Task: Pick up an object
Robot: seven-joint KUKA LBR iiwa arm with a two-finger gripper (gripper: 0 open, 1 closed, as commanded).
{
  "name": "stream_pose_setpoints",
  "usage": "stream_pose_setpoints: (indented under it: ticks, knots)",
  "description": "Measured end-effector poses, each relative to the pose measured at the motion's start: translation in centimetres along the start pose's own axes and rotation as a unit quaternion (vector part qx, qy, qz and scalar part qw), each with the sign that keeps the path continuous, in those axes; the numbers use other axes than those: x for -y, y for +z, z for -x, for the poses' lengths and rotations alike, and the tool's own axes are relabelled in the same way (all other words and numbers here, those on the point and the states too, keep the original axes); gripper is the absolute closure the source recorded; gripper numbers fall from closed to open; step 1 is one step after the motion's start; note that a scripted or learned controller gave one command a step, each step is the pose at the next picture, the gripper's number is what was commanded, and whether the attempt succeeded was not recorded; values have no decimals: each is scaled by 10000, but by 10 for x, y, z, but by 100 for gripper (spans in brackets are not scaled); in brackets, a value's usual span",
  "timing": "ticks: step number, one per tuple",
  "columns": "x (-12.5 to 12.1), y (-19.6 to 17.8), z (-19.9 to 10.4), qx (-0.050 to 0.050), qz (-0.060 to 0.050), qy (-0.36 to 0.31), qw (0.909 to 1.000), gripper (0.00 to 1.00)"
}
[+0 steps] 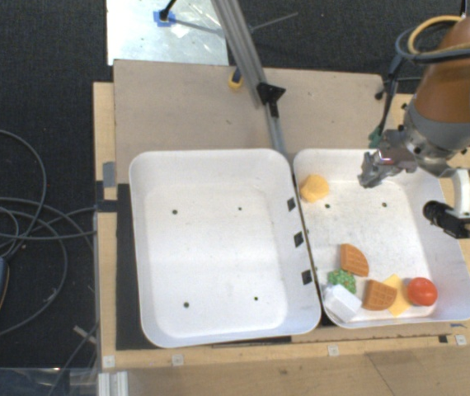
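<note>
The yellow block [315,188] is the thing I would pick, because it sits alone near the top left corner of the right bin [400,221], well apart from the other toys. It looks small, light and a bit soft, like foam or toy food, so I think it will not break. Its sides look flat enough to pinch, and I would grab it across the middle from above. It could slide on the smooth white floor if I only push one side.

Now I go from big to small. My bench [177,114] is the biggest thing, and it carries two white bins side by side. The left bin [210,246] is on my bench's left part. The right bin holds all the toys.

My arm [458,73] comes in over the top right corner of the right bin. My gripper [373,170] hangs just above the top edge of that bin, near the yellow block but not touching it. I cannot tell how my gripper is set, and I see nothing in it.

Along the bottom edge of the right bin sit the little toys, close together: an orange wedge [354,260], a waffle piece [378,294], a red ball [421,291], a white block [344,304] and a green bit [342,280].
</note>
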State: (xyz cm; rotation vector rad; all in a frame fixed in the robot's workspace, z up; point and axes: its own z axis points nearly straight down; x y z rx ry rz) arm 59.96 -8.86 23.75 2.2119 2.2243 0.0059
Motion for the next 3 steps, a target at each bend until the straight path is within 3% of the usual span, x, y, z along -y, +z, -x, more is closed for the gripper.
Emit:
stream_pose_setpoints:
  ticks: [3]
  knots:
    - [-55,8,-174,-17,-17,-27,10000,100]
